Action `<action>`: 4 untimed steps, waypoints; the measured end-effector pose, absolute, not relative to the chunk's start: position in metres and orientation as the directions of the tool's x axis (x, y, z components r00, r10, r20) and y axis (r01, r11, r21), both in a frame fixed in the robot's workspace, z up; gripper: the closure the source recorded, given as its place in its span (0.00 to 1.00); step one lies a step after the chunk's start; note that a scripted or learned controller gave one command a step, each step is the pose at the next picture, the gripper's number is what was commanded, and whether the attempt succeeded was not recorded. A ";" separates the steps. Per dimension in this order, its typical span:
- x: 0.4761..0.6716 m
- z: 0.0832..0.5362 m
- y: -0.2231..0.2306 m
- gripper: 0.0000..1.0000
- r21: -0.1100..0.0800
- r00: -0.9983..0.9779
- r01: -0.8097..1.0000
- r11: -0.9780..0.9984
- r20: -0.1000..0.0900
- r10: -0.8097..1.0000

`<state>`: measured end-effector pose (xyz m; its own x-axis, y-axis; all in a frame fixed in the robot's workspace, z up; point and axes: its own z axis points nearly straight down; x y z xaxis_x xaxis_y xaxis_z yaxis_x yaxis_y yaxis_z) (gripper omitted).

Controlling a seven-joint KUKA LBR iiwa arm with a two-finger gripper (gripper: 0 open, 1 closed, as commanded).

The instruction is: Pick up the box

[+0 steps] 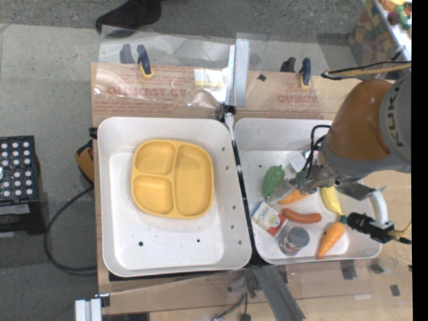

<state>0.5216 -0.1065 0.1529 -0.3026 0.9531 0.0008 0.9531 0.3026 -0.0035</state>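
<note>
The box (266, 217) is small and white with red and green print. It lies on the floor of the right bin (267, 136), near the bin's left wall and front. My gripper (300, 180) hangs over the middle of that bin, up and to the right of the box and apart from it. It is just above a green leafy toy (273, 179) and an orange carrot-like piece (291, 196).
Around the box lie a red sausage (302, 216), a grey can (294, 240), an orange carrot (330, 239) and a yellow banana (331, 200). The left bin (114, 246) holds a yellow divided plate (173, 178). A metal divider (233, 146) separates the bins.
</note>
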 end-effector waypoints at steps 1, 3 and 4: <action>0.533 0.093 -0.094 0.00 0.000 -0.276 0.961 0.276 -0.004 0.961; 0.481 0.102 -0.104 1.00 -0.001 -0.335 0.942 0.335 -0.002 0.942; 0.481 0.102 -0.104 0.00 -0.001 -0.334 0.942 0.334 -0.002 0.942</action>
<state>0.4807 -0.1045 0.1017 -0.3343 0.9425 -0.0016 0.9425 0.3343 -0.0007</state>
